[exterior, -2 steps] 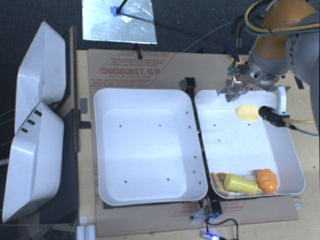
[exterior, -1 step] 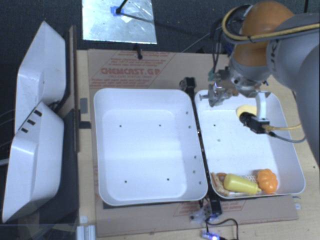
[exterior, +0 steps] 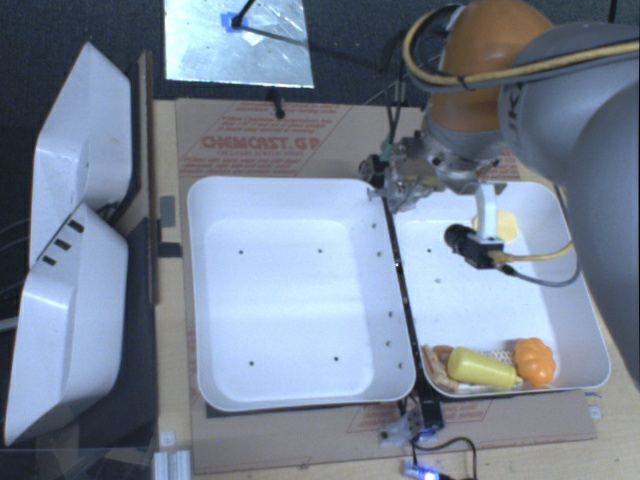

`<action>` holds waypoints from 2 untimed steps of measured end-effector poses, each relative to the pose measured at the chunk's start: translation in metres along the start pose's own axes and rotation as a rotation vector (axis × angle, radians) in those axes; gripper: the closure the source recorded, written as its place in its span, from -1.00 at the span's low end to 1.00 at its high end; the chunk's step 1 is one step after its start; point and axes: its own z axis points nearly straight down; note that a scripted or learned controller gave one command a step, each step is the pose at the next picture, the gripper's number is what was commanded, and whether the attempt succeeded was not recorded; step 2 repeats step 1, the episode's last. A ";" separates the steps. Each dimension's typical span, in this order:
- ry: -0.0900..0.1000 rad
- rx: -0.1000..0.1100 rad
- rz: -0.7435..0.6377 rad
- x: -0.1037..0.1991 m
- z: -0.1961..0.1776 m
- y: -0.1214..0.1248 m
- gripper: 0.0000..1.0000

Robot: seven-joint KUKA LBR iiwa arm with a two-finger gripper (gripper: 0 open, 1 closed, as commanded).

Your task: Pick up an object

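Note:
My gripper (exterior: 405, 183) hangs over the back left corner of the right bin (exterior: 560, 298), close to the divider between the two bins; the wrist above hides most of it. A pale yellow object (exterior: 508, 227) lies in the right bin's back half, just right of the wrist and partly covered by a white and black fitting. Along the right bin's front wall rest a yellow bottle-like object (exterior: 483, 366) and an orange round object (exterior: 535, 361), touching each other. A small brownish item (exterior: 437, 359) lies at the yellow one's left end. I see nothing held.
The left bin (exterior: 290, 298) stands beside the right one, sharing the middle divider. A yellow cable (exterior: 540, 256) loops from the arm over the right bin. A white housing (exterior: 70, 268) stands at far left. A metal plate (exterior: 237, 26) lies behind the bins.

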 end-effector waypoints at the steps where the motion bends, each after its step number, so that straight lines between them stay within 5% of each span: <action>1: 0.000 0.000 0.000 0.058 -0.007 -0.002 1.00; 2: 0.000 0.000 0.000 0.058 -0.007 -0.002 1.00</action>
